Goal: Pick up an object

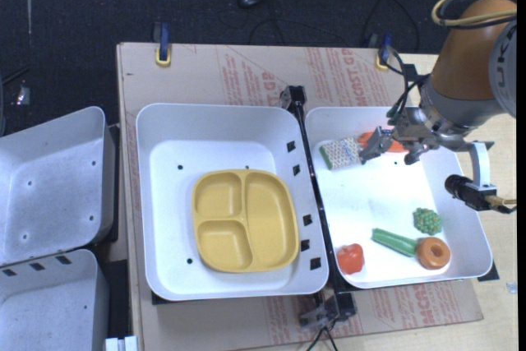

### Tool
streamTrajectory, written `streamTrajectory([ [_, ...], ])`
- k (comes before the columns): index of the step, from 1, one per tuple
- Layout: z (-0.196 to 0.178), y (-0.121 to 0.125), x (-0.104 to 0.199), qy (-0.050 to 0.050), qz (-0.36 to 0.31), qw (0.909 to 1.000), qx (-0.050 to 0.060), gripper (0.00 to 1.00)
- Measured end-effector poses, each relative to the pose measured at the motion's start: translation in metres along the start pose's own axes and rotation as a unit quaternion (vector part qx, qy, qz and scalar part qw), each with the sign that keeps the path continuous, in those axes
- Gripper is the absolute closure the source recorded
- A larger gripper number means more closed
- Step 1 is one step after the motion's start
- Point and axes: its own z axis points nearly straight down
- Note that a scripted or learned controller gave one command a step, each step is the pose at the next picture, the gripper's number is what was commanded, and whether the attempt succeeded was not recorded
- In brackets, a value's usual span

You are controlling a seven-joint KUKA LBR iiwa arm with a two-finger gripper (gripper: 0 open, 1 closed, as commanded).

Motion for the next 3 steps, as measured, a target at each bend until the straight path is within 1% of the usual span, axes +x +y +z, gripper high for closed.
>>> streamTrajectory([
  [1, -0.008, 0.003, 0.0, -0.001, -0.001, 1.0, -0.007, 0.0],
  [2, 0.041, 0.002, -0.009, -0.001, 0.0, 1.0, -0.007, 0.0],
  [3, 0.095, -0.006, -0.015, -0.001, 0.0, 1.0, -0.006, 0.0],
])
